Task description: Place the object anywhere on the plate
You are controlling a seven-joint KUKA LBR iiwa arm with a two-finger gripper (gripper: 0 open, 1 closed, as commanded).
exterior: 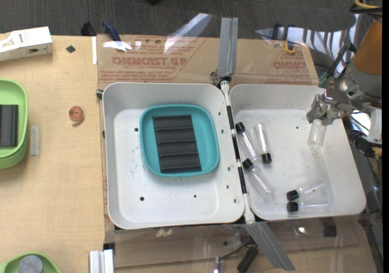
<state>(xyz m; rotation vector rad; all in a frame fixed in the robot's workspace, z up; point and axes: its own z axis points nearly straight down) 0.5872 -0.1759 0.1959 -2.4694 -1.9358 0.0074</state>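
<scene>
Tubes lay scattered in the right bin, clear plastic with black caps: three near its left wall, one along the bottom, and one more hanging upright at the right of the frame, directly under the gripper. That last tube looked to be the object in hand, but whether the tool was pinching it or merely standing over it could not be told; the tips blurred into the clear plastic.

The plate, a teal square dish in the left bin, already carried a dark ribbed block over most of its middle, well apart from the gripper. The wall between the bins stood in the way.

Risk seemed to lie in the grip: a smooth, round tube could slide out on the way across. A low carry might also clip the dividing wall, and a tube dropped onto the ribbed block might roll off the plate's shallow rim.
</scene>
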